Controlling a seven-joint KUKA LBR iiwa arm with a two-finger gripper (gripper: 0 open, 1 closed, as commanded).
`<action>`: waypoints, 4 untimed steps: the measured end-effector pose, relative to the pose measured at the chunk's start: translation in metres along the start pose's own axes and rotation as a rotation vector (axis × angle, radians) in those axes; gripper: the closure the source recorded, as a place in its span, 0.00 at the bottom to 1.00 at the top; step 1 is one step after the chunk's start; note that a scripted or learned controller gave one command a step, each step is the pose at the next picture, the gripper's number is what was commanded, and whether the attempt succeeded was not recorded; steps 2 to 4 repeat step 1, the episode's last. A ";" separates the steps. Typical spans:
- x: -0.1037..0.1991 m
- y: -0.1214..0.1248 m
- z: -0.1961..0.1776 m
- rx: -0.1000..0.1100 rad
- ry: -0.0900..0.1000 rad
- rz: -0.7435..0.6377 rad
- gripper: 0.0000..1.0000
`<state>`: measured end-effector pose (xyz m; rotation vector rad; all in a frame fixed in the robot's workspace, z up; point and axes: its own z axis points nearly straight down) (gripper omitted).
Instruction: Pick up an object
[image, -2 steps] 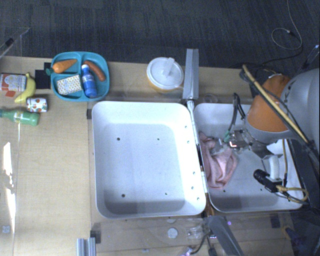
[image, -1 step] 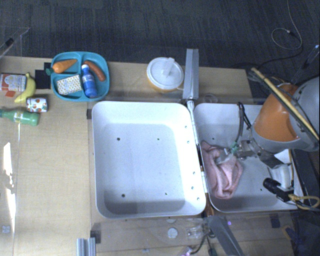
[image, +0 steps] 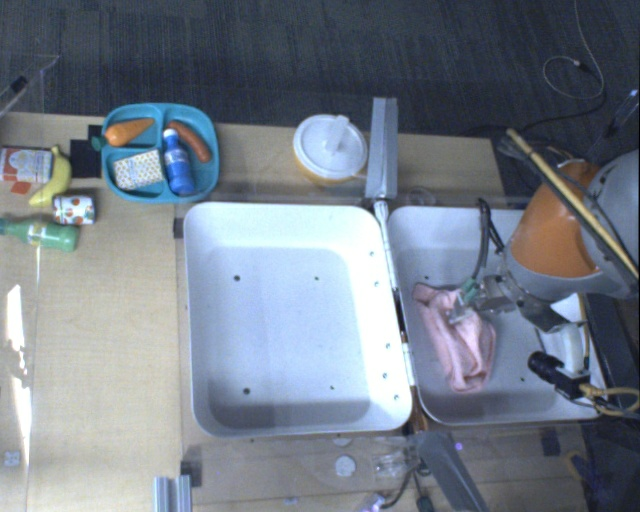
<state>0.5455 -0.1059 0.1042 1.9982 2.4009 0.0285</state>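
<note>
1. Nearest my camera's bottom edge I see bench fittings and loose hardware below the bins; nothing there matters for the pick.
2. In the right bin lies the thing I am after: a pink cloth, crumpled into a long heap against the bin's left side, running from near the dividing wall toward the front.
3. The gripper sits right at the cloth's upper end, on or just above its folds. The wrist hides the fingers from me, so I cannot tell whether the pincer is spread, closed, or pinching fabric.
4. I judge the cloth light, soft and limp. It will sag and trail when lifted, and a shallow pinch may slip off a single layer. I would take it at a raised bunched fold, where several layers stack, not at a flat edge.
5. The arm, with its orange band, comes in from the right over that bin.
6. The left bin sits beside it, touching along the divider.
7. Further back, a white lidded cup stands behind the bins.
8. At the far left, a blue divided tray holds toy food, with a banana, a small can and a green bottle just beside it.
</note>
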 end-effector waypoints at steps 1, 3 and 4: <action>0.018 0.050 -0.080 0.021 0.002 -0.123 1.00; 0.018 0.050 -0.080 0.021 0.002 -0.123 1.00; 0.018 0.050 -0.080 0.021 0.002 -0.123 1.00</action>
